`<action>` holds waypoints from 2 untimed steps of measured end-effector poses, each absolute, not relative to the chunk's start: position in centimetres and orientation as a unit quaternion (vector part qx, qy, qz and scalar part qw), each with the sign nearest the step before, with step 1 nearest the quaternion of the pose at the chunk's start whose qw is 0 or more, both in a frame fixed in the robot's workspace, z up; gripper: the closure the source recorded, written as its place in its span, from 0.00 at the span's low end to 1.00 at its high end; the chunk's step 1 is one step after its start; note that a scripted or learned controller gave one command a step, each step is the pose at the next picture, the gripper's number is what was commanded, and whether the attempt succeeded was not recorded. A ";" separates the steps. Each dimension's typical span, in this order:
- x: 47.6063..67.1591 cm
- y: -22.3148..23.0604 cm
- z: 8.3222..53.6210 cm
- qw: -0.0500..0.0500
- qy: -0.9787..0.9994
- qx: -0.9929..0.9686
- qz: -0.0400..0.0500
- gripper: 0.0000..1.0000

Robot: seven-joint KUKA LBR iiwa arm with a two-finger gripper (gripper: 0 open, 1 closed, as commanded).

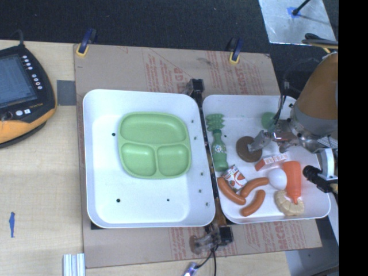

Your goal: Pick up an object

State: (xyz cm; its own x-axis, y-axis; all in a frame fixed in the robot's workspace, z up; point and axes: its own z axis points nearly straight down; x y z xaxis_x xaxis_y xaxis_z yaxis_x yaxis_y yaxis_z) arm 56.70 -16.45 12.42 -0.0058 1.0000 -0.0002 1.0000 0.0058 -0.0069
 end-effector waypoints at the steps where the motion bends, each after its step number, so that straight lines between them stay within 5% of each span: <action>1: 62.4 -18.3 9.2 0.001 -0.709 -0.706 0.001 0.00; 2: 54.9 -13.4 10.5 0.002 -0.709 -0.705 0.002 0.00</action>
State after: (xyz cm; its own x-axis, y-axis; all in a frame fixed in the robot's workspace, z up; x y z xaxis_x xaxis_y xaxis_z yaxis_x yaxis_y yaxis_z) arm 54.92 -13.42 10.51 -0.0052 1.0000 0.0001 1.0000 0.0052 -0.0052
